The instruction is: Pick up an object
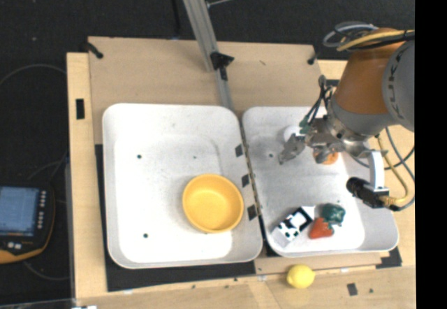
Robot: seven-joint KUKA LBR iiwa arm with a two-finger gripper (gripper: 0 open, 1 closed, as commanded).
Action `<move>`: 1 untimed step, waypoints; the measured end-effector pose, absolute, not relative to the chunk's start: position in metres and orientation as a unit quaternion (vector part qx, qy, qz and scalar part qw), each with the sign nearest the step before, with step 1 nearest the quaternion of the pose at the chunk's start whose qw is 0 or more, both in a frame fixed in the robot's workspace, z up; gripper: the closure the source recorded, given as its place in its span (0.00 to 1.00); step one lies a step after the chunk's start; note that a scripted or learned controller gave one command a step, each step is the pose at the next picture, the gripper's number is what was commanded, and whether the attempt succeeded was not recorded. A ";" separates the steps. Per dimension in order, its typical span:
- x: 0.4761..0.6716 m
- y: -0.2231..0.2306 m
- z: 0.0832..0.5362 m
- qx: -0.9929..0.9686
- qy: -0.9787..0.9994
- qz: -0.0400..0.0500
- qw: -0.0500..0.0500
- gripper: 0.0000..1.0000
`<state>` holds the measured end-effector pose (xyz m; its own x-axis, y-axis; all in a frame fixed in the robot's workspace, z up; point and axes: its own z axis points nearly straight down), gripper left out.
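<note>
**Arm hangs over the right bin, objects resting near its front edge**

From the camera above the bench, the grey arm with its orange band [363,87] reaches in from the right and hangs over the right bin [269,129]. Its gripper [300,147] sits above the middle of that bin's floor, with one grey finger [288,154] pointing down and to the left. Whether the claw is spread or pressed together I cannot tell, as the wrist covers much of it. A small orange piece [327,157] shows just under the wrist, but I cannot tell whether it is part of the tool or a loose object.

Near the front of the right bin lie three things close together: a black-and-white block [294,224], a red object [320,229] just beside it, and a dark green object [333,213] touching the red one. All are well apart from the gripper.

In the left bin [140,133] a yellow bowl [212,203] stands upright near the front right corner. A yellow lemon-like ball [300,276] lies on the bench in front of the right bin.
</note>
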<state>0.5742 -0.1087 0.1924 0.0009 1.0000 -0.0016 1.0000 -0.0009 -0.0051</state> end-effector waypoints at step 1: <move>0.577 -0.115 0.148 -0.708 -0.707 0.002 0.000 0.00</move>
